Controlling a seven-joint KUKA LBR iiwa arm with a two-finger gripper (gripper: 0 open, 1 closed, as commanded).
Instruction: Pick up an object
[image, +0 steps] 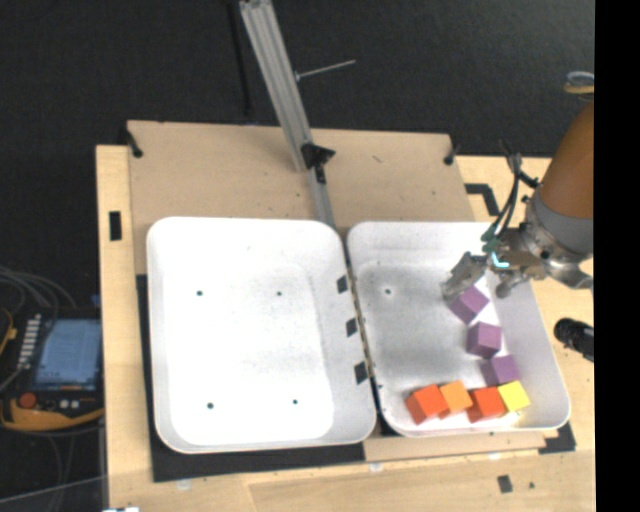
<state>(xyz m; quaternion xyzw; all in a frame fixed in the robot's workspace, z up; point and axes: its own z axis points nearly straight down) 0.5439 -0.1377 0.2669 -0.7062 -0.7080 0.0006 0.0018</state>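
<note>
Two-finger grey gripper sits over the upper right part of the right shallow white plastic bin, fingers spread wide — one grey finger at the left, the other at the right, with a pale purple block tilted just below and between them. Whether the fingers touch that block, cannot tell; it looks to rest on the bin floor. The grey arm with its orange band comes in from the right edge.

Below the gripper, a second purple cube, then a third, running down toward the bin's lower right. Along the near wall — an orange-red block, a lighter orange block, another orange-red block and a yellow cube, packed close in a row.

Left shallow white bin lies beside the right one, walls touching at the middle. Both rest on a light wooden tabletop. A slanted metal pole rises from the back. Dark floor around; a blue-screened device with cables at far left.
</note>
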